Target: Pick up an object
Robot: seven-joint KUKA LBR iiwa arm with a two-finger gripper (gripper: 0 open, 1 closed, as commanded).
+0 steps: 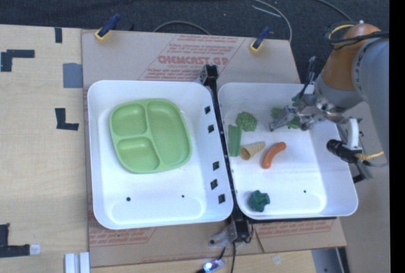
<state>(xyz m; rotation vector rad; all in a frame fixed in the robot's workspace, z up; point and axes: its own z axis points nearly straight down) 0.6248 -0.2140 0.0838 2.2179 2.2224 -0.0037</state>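
A small green toy [278, 114], knobbly and leaf-like, is found at about one o'clock in the right bin [329, 192], lying directly under the gripper [286, 121]; whether it is gripped cannot be told, since the fingertips are lost against it. It is judged to be the target, the arm [354, 75] being reached in from three o'clock and lowered onto it. Toward nine o'clock of it, a bumpy broccoli floret [246, 120] is set near the dividing wall, with a smooth green stick [234, 140] and a tan ribbed cone [251, 150] just below. A glossy orange sausage [273, 154] lies at centre, well apart from a dark green rounded lump [258, 200] at six o'clock. In the left bin [104, 192] a pale green three-compartment plate [150, 135] is held, smooth and moulded.
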